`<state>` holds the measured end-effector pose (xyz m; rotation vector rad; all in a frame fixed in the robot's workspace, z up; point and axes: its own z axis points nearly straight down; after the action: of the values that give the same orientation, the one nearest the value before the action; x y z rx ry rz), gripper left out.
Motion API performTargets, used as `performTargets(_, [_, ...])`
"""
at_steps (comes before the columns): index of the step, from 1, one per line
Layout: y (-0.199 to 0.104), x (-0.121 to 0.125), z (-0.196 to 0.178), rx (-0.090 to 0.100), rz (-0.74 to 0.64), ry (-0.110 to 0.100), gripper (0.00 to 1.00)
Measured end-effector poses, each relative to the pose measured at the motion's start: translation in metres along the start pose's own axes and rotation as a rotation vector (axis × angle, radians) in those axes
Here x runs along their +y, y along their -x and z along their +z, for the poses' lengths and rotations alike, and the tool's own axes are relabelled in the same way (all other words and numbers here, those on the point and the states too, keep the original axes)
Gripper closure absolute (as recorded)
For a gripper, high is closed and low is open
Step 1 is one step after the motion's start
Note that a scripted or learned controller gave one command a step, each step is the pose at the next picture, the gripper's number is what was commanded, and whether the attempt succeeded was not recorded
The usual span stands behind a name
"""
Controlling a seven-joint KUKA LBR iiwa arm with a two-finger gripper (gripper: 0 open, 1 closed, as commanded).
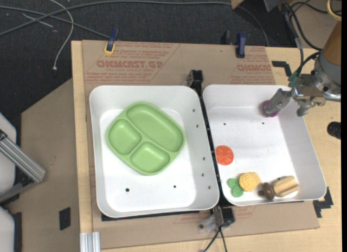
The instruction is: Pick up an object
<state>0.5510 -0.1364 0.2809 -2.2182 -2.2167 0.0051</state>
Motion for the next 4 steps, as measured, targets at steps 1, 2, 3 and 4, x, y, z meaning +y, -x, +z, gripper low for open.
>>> performTargets(1, [0.0, 0.001, -0.003, -0.001, -0.001, 0.006, 0.0])
performTargets(2, [0.007, -0.004, 0.042, -0.001, 0.0, 0.004, 0.0])
performTargets(3, [0.008, 0.006, 0.095, 0.0, 0.0, 0.001, 0.0])
performTargets(4, [0.005, -0.002, 0.155, 0.001, 0.0, -0.002, 0.0])
